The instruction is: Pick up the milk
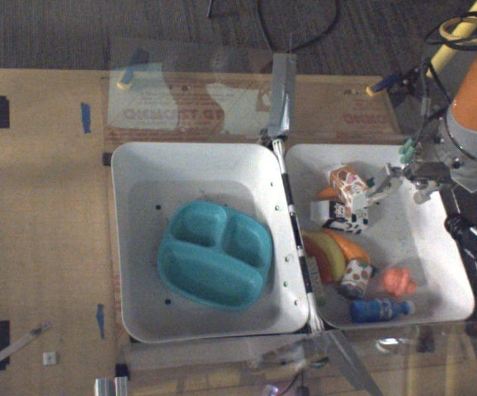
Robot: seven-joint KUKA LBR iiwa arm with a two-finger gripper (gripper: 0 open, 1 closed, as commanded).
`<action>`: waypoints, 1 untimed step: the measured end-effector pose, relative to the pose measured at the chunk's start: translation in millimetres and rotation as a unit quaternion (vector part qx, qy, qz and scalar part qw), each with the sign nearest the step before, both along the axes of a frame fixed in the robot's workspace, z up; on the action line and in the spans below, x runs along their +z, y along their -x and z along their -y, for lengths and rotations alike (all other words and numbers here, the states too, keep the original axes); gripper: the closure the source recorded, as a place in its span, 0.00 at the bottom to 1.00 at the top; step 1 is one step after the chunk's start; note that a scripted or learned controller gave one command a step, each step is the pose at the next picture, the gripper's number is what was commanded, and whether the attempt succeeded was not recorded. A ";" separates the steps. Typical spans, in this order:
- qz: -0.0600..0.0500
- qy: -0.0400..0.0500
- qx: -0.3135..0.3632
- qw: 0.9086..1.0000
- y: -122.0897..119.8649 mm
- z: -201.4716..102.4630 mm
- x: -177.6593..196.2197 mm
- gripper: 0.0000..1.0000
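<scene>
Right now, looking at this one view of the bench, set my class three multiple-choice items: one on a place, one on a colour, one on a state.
1. Where does the divided plate lie?
A. In the left bin
B. In the right bin
C. On the bench outside both bins

2. What colour is the bottle at the near edge of the right bin?
A. Red
B. Blue
C. White

3. How does the milk carton stand just now?
A. Lifted above the bin
C. Set on the plate
B. Resting in the right bin among the toys

Answers:
1 A, the teal plate sits in the left bin.
2 B, its body is plainly blue.
3 B, the carton lies on the bin floor, left of the gripper.
</scene>
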State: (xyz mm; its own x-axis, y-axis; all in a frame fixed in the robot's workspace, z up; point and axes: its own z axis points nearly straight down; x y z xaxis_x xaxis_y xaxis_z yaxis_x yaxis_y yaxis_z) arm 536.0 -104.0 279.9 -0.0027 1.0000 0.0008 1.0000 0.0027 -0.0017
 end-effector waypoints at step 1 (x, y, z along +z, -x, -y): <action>0.000 0.000 0.034 0.999 -65.6 -39.9 -95.7 0.00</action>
State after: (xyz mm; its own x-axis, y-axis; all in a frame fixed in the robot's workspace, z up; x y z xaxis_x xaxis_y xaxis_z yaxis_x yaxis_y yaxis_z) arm 601.6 -64.1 184.2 -0.0710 0.9975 0.0007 0.9975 0.0710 -0.0021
